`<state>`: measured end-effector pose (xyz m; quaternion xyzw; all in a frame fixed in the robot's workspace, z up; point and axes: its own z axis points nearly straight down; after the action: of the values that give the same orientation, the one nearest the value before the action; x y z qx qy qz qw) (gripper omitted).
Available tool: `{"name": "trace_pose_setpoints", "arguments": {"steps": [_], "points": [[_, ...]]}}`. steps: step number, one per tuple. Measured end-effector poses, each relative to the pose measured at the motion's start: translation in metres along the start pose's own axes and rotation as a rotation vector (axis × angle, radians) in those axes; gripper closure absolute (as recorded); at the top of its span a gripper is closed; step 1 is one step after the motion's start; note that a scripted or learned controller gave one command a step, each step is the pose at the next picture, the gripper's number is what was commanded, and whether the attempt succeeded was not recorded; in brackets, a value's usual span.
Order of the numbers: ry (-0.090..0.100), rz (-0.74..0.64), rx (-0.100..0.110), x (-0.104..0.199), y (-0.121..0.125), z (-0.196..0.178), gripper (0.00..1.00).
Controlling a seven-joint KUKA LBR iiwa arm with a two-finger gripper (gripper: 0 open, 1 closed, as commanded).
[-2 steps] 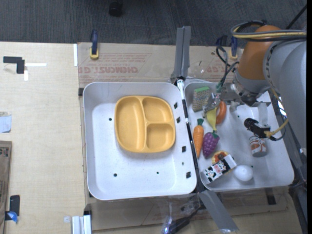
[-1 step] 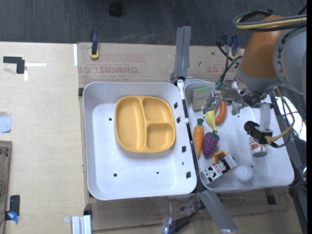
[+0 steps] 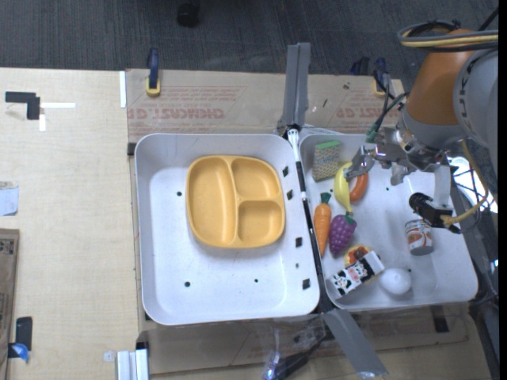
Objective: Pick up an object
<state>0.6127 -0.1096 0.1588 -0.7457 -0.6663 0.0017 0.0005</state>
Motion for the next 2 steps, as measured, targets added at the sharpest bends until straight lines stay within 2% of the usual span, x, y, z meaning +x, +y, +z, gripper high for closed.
{"name": "trace_pose_setpoints", "arguments": {"steps": [1,2], "points": [[0.001,0.091,-0.001,-0.0427,0.0302,0.0683,0.00],[-0.001,0.087,0.001,-0.0426,0.0303,0.0598,1.00]]}}
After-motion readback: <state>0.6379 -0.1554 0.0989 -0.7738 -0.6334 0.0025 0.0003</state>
